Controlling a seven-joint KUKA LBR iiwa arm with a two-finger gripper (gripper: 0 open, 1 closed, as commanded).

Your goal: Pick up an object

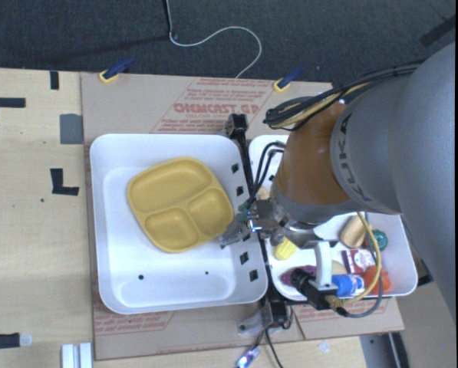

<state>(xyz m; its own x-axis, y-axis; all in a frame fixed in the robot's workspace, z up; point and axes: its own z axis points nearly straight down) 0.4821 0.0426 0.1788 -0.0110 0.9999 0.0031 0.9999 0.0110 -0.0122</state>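
You have the gripper (240, 232) low at the left bin's (110, 205) right wall, beside the smooth yellow three-compartment plastic plate (179, 202) lying flat mid-bin with its long axis toward the gripper, and I cannot tell from here whether anything is held

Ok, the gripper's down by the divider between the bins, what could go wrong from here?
The gripper sits at the yellow tray's edge beside the left bin's right wall; a wide, shallow tray may slip from a rim pinch. The arm hides much of the cluttered right bin, so it might nudge items there.
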